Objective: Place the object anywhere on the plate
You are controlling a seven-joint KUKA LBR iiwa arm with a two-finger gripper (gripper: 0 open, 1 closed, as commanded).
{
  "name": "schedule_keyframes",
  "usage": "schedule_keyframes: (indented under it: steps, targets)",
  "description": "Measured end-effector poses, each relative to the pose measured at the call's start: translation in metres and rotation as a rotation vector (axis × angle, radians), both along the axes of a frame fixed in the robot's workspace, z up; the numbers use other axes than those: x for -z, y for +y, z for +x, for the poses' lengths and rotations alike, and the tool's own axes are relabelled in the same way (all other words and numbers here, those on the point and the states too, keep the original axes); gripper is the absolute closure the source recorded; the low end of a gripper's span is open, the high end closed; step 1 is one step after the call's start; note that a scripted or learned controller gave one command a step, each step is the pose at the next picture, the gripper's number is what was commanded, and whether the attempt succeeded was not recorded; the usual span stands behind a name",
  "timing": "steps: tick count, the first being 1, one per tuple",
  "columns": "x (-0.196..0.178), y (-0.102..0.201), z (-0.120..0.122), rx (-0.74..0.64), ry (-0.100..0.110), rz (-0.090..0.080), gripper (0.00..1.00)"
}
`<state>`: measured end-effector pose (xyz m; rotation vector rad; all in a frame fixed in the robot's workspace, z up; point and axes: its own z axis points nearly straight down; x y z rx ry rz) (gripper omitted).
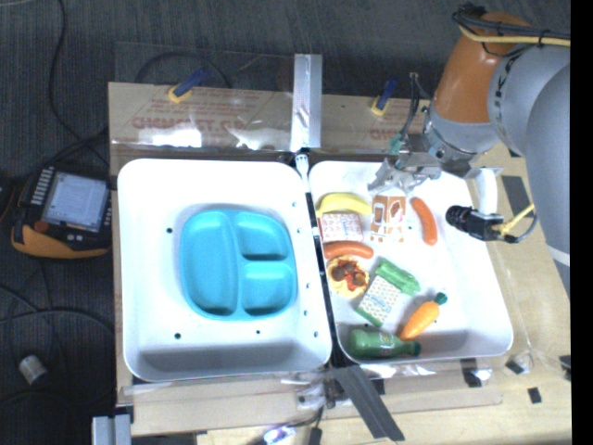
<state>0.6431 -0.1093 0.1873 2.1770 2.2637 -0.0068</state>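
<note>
White left bin (148, 341) holds the blue plate (239, 260) at centre. In the right bin (482, 286), the gripper (400, 179) hangs at twelve o'clock over a small carton (389, 217); its grip state can't be told.

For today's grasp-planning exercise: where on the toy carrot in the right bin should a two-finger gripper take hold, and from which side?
Grip the carrot across its thick orange middle, coming straight down from above. It lies flat and slanted, green top up-right, tapering down-left, with bare bin floor along both long sides; the green bottle crowds its tip.
</note>
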Motion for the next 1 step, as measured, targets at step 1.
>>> schedule_keyframes:
  steps: [1]
  targets:
    - [0.0045, 0.0718, 0.0189, -0.157, 0.000, 0.002, 1.00]
